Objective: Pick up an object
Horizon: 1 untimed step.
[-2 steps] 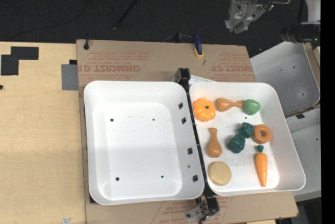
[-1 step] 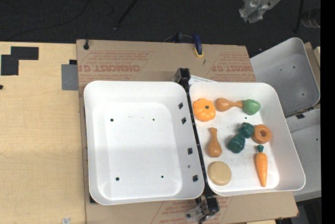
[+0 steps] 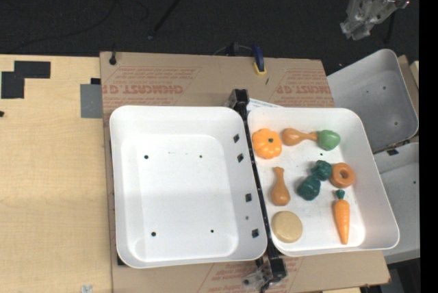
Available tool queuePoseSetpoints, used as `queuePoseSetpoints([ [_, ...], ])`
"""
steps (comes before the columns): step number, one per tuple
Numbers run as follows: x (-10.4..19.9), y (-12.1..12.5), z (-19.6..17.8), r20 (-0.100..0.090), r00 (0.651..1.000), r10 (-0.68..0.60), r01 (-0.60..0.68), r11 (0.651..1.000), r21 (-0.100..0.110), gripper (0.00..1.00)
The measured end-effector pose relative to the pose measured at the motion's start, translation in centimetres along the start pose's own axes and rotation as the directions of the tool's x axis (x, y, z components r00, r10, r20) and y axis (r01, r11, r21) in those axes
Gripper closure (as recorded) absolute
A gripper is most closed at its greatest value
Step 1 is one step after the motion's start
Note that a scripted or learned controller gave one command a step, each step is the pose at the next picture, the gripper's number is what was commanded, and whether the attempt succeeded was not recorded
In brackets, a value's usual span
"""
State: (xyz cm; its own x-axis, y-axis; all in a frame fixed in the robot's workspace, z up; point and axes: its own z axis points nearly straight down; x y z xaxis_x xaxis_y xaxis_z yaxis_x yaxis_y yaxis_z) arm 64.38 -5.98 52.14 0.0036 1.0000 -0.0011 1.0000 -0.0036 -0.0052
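Two bins, left (image 3: pixel 130 141) and right (image 3: pixel 369 148), of smooth white plastic with a soft sheen. Beneath them brown cardboard (image 3: pixel 205 83), matt, printed in red. Bench top (image 3: pixel 48 182) at nine o'clock of pale wood-look laminate, smooth and dull.

In the right bin, toy food of smooth plastic: pumpkin (image 3: pixel 267 143), glossy orange; carrot (image 3: pixel 341 215), slightly shiny; doughnut (image 3: pixel 342 175), glazed-looking brown; broccoli (image 3: pixel 313 180), dark green, bumpy; biscuit (image 3: pixel 287 226), pale tan and matt.

At one o'clock, gripper (image 3: pixel 363 14) of dull grey metal.
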Motion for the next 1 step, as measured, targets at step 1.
queuePoseSetpoints([
  [1,-5.58,-0.11,16.17,-0.002,1.0,0.002,-0.002,1.0,0.015,1.0],
])
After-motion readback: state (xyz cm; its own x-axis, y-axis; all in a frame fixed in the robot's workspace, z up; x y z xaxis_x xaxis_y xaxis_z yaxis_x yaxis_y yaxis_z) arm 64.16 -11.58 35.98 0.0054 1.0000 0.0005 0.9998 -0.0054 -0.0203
